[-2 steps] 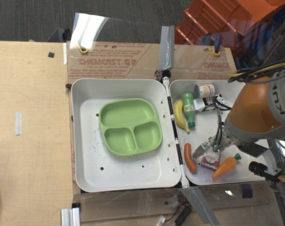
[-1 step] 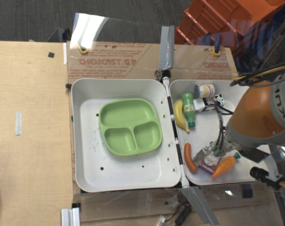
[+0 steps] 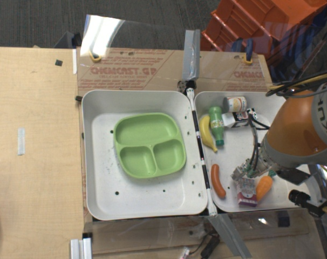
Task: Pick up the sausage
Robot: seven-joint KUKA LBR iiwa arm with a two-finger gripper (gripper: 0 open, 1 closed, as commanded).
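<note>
We see the sausage [image 3: 218, 181] lying at the right bin's [image 3: 277, 102] left wall, below a banana [image 3: 206, 134] and green bottle [image 3: 216, 124], gripper [image 3: 249, 170] just beside it over a carrot [image 3: 264, 187], cardboard [image 3: 152, 69] print partly unreadable.

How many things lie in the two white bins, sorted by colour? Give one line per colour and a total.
Green: 2, the divided plate and the bottle
Yellow: 1, the banana
Red-orange: 2, the sausage and the carrot
White-labelled: 1, the can
Pink: 1, the packet
Total: 7
</note>
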